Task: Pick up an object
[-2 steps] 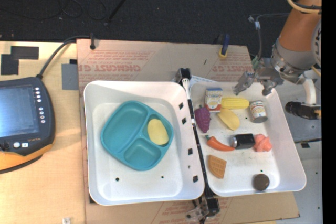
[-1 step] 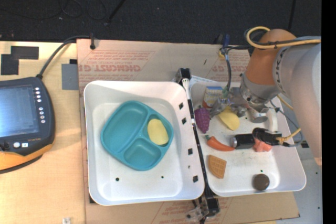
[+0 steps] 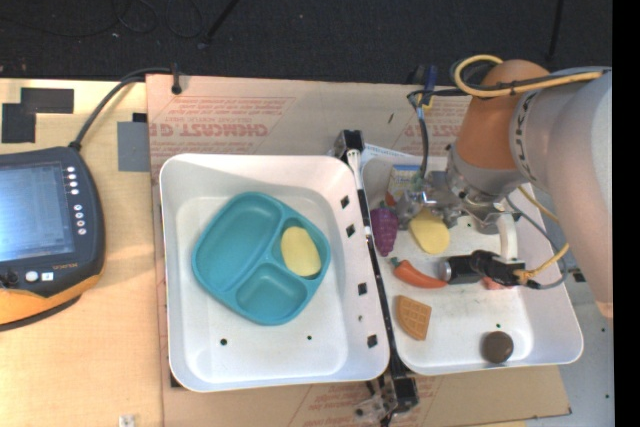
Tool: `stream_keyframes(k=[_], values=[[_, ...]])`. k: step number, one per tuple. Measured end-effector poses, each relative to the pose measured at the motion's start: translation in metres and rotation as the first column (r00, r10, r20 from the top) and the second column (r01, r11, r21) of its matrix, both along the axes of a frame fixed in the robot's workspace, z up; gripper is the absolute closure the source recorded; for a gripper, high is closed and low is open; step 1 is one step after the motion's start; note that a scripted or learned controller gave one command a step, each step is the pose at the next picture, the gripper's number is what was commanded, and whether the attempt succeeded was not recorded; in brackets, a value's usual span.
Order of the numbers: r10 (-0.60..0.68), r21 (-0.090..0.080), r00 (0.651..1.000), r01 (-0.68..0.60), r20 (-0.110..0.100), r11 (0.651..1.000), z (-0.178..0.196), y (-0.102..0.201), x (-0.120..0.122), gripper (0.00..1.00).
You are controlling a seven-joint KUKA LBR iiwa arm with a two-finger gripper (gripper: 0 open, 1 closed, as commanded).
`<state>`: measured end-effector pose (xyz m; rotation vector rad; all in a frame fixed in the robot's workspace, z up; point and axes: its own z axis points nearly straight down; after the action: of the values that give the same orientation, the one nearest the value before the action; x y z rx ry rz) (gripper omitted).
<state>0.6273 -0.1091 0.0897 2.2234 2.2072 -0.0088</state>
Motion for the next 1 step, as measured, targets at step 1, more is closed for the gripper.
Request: stream_keyframes(k=[1], values=[[0.004, 0.007, 1.000, -0.004, 0.005, 1.000, 0.1148, -0.0285, -0.0382, 0.00]])
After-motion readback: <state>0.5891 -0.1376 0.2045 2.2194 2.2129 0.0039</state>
